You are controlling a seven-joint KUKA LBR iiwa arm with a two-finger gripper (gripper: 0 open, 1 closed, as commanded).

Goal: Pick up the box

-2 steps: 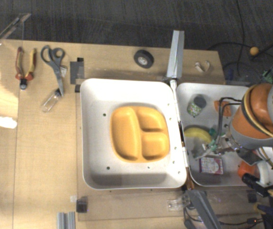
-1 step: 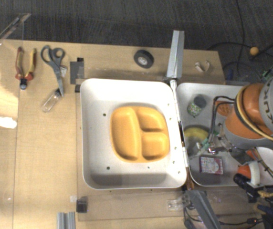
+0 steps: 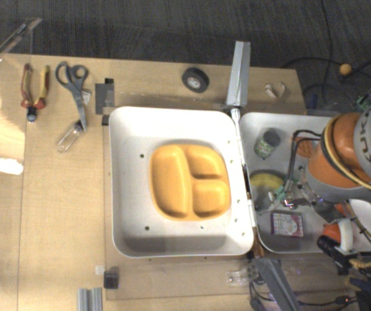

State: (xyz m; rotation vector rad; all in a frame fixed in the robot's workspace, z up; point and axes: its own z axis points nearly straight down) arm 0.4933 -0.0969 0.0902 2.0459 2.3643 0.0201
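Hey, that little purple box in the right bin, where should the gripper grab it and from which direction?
Likely from straight above. The box seems to lie flat on the right bin's floor, broad face up, so pinching across its two narrower sides looks best. The arm hangs close over it, and a yellow item sits beside it.

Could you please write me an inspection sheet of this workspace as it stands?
Surface: wooden bench bearing left white bin and right white bin.
Job's things: small purple-faced box lying in the right bin.
Clutter: yellow divided tray in the left bin; small jar, yellow round item in the right.
Grippers: gripper above the right bin, near the box.
Cables: black cable by the arm.
Surroundings: scissors, pliers, tape roll.
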